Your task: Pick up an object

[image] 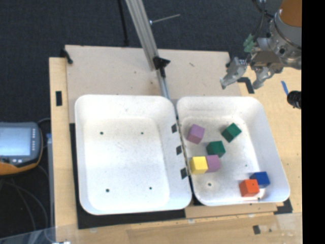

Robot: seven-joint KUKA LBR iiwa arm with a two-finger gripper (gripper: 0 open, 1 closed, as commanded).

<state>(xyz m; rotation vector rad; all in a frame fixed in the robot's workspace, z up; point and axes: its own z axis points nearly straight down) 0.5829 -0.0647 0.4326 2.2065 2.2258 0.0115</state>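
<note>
Blocks [215, 149] sit loose in the right bin [264, 117], within reach; the gripper [247, 78] hovers above its far rim, fingers apart and empty, ready to descend.

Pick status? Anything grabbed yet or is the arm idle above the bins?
Nothing looks done: no block is between the fingers of the pincer, which hangs open above the far rim of the right bin. All blocks lie in that bin: two purple, two green, yellow, blue, orange. Left to do: descend, close on one block, lift.
</note>
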